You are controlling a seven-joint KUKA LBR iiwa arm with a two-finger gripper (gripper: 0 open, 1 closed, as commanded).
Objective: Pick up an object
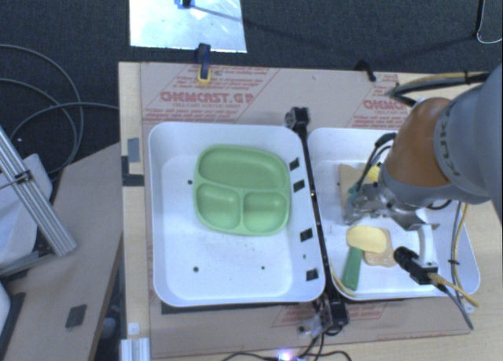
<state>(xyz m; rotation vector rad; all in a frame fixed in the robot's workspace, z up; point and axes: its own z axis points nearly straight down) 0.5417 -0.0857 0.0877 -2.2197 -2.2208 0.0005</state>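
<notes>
Camera view: the right bin contains the candidate objects. A yellow brush head with a green handle lies in the bin's lower part, the handle pointing toward the near rim. A tan piece lies just beside the yellow head, touching or partly under it; which cannot be determined. A tan flat item lies higher in the same bin, partly covered by the arm.

The gripper sits low over the right bin, just above the yellow head and below the tan flat item. Its metallic end is blurred and partly masked by the wrist, so whether the fingers are spread or closed cannot be determined, and no object is visibly between them. The orange band and grey arm extend toward the right edge. A black part and cables hang beside the wrist over the bin's lower right.

The left bin holds a green divided tray, well apart from the gripper. Both bins rest on a cardboard sheet on the desk.
</notes>
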